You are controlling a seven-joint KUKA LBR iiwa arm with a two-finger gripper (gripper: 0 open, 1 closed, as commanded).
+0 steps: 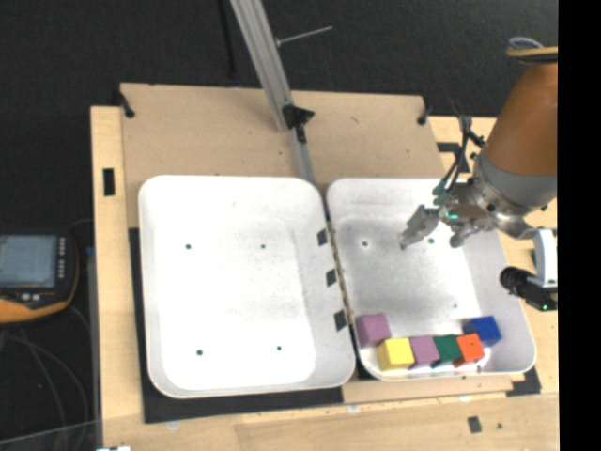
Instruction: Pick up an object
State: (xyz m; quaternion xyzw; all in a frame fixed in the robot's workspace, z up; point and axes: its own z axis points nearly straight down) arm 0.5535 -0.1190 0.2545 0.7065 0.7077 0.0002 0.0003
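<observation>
Several small blocks lie along the front edge of the right bin [394,205]: a purple one [374,327], a yellow one [396,353], another purple one [424,349], a green one [447,349], an orange one [470,348] and a blue one [484,329]. My gripper [434,231] hangs above the back right part of this bin, well behind the blocks. Its two fingers are spread apart, with nothing between them.
The left bin [235,280] stands beside the right one, joined by black clips at the shared wall. A metal pole [268,64] slants across the back of the bench. A small device [33,266] sits off the bench at left.
</observation>
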